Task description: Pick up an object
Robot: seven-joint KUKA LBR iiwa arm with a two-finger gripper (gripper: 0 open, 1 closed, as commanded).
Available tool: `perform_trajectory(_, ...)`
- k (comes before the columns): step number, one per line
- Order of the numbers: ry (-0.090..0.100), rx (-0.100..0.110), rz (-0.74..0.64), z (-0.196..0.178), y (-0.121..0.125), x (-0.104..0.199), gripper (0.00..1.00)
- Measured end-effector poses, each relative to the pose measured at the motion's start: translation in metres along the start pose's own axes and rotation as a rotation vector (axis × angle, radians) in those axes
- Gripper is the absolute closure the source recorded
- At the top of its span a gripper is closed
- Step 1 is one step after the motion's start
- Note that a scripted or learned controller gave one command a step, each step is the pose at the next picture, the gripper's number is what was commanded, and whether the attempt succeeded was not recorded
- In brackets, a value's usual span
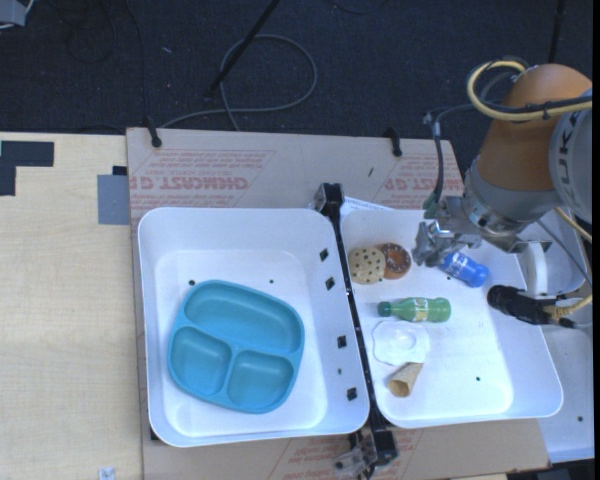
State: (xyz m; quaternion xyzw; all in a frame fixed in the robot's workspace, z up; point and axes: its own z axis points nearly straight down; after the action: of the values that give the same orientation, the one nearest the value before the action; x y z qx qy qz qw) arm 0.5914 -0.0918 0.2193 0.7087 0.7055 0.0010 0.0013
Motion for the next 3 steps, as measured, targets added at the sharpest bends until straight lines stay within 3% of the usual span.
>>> perform_trajectory(1,0.0,0.0,-0.004,-0.053,0.001,-0.002,1.0)
perform_trajectory(3,0.003,0.008,-0.008,-0.053,-0.022,0.102,1.0)
